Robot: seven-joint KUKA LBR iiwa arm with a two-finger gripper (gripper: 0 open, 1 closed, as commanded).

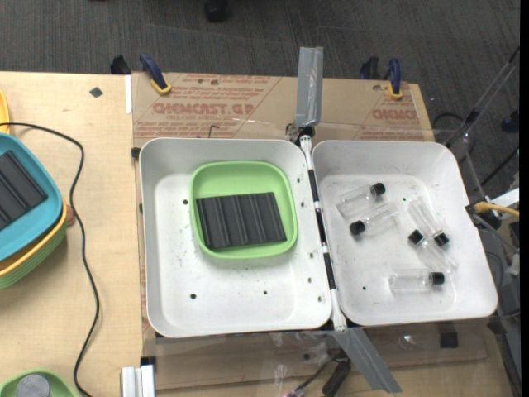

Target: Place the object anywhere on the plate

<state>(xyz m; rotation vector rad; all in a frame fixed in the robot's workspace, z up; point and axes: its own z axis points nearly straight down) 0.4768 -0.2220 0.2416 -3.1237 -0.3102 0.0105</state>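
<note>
A green square plate (241,179) sits in the left white bin (165,288), toward its back. A dark ribbed black pad (241,220) lies flat on the plate. In the right white bin (463,296) lie several clear plastic vials with black caps: one near the back (364,194), one at the left middle (372,220), two at the right (426,224), and one near the front (416,281).
Both bins rest on a cardboard sheet (207,102) held by blue clamps (154,73). At the left of the wooden bench stands a stack of teal and green plates (29,213) with a black cable (83,246) running past it.
</note>
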